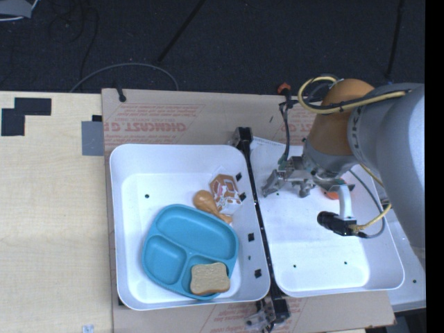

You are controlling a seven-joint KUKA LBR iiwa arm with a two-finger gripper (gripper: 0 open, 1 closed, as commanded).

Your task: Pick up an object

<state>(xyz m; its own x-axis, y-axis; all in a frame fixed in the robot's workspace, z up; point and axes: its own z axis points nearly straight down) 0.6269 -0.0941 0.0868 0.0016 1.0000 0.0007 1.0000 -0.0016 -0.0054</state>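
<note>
A: OK, where's your gripper point(286, 184) rn?

B: You've got it low in the right bin point(326, 269), near that bin's upper-left corner, close to the divider point(253, 207) btw the two bins. The arm point(368, 130) comes in from the right, orange band point(340, 116) above the wrist.

A: Fingers point(270, 184) wide or narrow?

B: You see metal prongs spread apart toward the left, nothing btw them as far as the view shows. Looks wide, but it's small and a bit blurred.

A: Anything near it in that bin?

B: A small orange-red item point(333, 193) just right of the gripper body, partly hidden, can't tell what. A black cable end point(336, 223) hangs below the wrist over the bin floor.

A: And the stuff you could pick?

B: All in the left bin point(132, 186). Blue divided plate point(184, 248) lies flat in the lower middle, w/ a slice of toy bread point(209, 278) in its lower-right compartment. A toy drumstick point(210, 203) lies just above the plate's top-right edge, touching or nearly so. A crinkled snack wrapper point(226, 190) sits beside the drumstick, near the divider.

A: Under the bins?

B: Cardboard sheet point(180, 120) w/ printed red letters, on a light wood bench point(48, 220).
</note>
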